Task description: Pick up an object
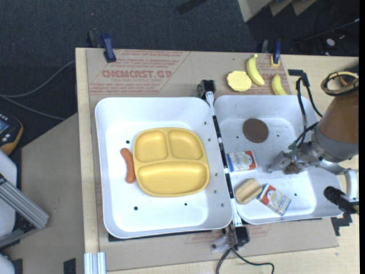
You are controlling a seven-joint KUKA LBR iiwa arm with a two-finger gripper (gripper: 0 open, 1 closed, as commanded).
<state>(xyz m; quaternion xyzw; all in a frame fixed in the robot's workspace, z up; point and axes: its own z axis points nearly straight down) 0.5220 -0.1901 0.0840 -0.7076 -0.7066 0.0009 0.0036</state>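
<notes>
Right bin (302, 210), near edge: small carton (274, 199), red-white print, lying flat; tan bread roll (247, 190) just left. Mid-bin: second carton (242, 161); gripper (283, 164) low over floor, state cannot tell. Far part: brown disc (255, 130).

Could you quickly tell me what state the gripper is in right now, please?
Gripper: low over the right bin; open or shut cannot be told.
</notes>
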